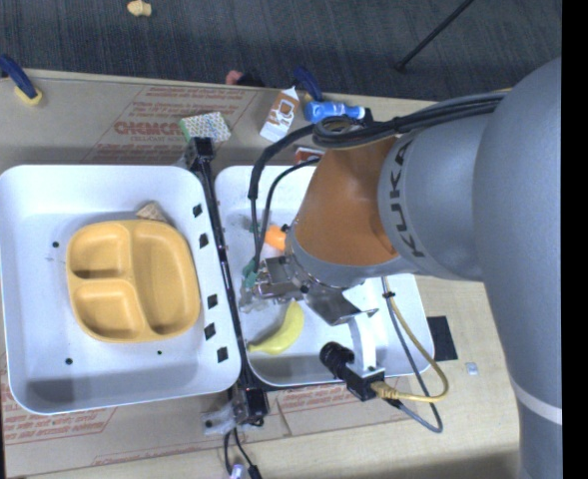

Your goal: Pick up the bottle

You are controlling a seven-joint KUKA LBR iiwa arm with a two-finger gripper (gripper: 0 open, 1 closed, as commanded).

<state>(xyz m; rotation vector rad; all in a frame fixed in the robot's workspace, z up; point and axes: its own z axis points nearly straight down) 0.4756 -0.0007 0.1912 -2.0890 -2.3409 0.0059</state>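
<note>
The arm (pixel 373 208) hangs low over the right bin (pixel 413 362), gripper (pixel 264 279) just above the banana (pixel 282 331) — grip unreadable. I can't spot the bottle — likely light, slick plastic; grab mid-body.

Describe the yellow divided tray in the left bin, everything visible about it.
The yellow tray looks like matte plastic, with rounded corners and three compartments: two smaller ones on its left side, one long one on its right. It lies flat, right side up, near the middle of the left bin. A small tan object peeks out at its far edge.

Even, soft lighting; slightly blurry, faint shadows.
</note>
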